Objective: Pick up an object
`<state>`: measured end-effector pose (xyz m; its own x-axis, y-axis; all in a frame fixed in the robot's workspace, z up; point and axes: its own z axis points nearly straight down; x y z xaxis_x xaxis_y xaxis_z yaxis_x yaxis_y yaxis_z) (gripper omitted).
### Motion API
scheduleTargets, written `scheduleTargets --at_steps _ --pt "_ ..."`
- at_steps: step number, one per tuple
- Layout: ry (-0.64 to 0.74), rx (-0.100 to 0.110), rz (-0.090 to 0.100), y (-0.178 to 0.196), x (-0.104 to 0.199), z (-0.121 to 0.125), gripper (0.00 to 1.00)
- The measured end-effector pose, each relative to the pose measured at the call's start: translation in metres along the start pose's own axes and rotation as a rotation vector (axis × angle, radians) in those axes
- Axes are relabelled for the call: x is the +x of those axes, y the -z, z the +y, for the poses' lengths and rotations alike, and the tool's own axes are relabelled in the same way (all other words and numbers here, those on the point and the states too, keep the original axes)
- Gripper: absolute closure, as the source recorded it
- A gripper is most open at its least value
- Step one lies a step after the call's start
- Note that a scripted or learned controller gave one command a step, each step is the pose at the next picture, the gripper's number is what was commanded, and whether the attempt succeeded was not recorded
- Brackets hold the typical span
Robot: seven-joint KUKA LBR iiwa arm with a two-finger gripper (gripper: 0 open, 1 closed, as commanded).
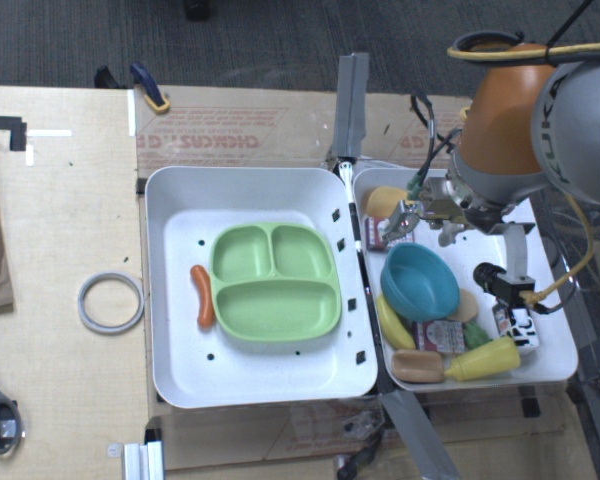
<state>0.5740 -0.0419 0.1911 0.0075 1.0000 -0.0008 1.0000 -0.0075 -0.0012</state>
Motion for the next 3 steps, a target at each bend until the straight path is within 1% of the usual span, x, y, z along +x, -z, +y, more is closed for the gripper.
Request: scheduleTargets --at_steps 1,2,3 --pt "-0.051 0.001 0.000 -0.100 -0.064 0.001 0.00" --pt "0.052 -0.001 0.000 -0.099 -0.053 -0.013 0.00" --pt "0.048 -0.002 0.000 -0.090 -0.054 -0.013 1.00"
